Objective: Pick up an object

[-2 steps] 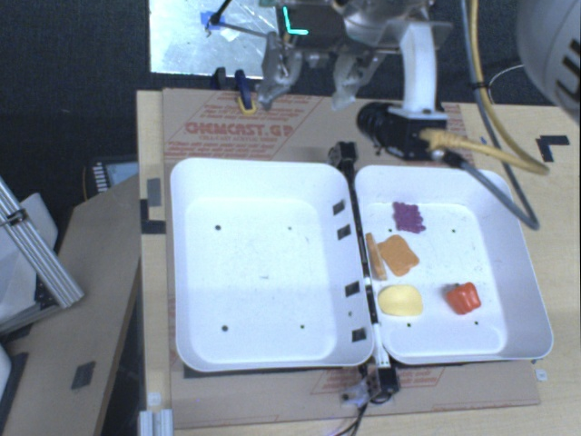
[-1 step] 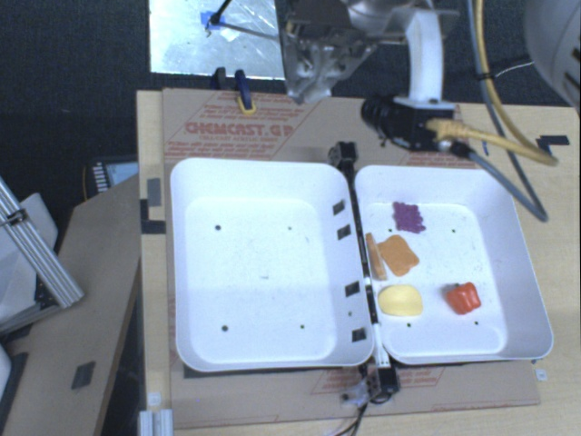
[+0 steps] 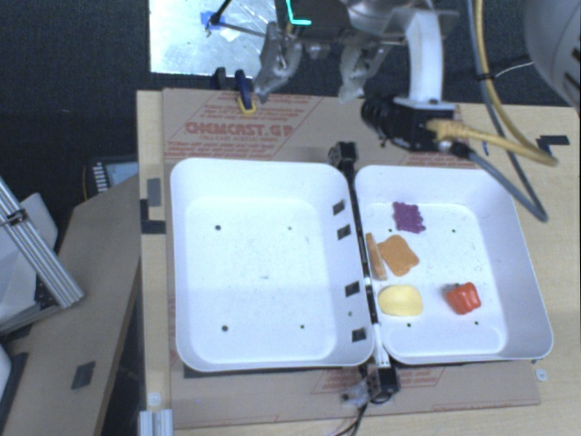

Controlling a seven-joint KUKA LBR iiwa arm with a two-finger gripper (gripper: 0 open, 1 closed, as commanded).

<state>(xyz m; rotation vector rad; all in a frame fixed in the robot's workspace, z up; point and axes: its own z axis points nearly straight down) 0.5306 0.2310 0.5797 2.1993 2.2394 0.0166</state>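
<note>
The hand (image 3: 313, 71), fingers spread and carrying nothing, hovers beyond both bins; descending there risks missing the red pepper (image 3: 463, 298).

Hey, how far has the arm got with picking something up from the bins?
Nothing looks picked yet. The gripper hangs open above the bench's far edge, nothing between its fingers. The purple piece, orange piece, yellow piece and red piece all lie in the right bin. Left to do: come down over one, close on it, lift.
</note>
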